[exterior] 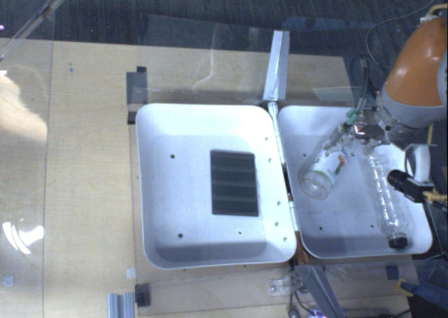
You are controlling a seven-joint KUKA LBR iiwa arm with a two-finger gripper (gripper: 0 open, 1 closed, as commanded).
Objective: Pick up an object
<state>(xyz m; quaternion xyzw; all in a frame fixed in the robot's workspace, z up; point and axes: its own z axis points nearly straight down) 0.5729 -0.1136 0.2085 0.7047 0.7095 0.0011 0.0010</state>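
A: Where's the obj to pick?

B: Two in the right bin [420,239]. A clear jar or cup [320,173] lies tipped on its side near the bin's left-centre, open mouth toward the lower left. A clear plastic bottle [387,201] lies lengthwise near the right wall, dark cap at the near end.

A: And the gripper?

B: Gripper [357,129] hangs over the upper part of the right bin, just above the jar's far end. Too blurred and cluttered to say if it's spread or closed, can't tell. Nothing visibly held btwn its tips.

A: Arm?

B: Comes in from the right, orange band [416,64] at the top-right corner, grey wrist below it.

A: Left side?

B: Left bin [161,169] holds a dark ribbed rectangular block [234,183], lying flat near its centre. Bins touch side by side on the wood bench [70,190].
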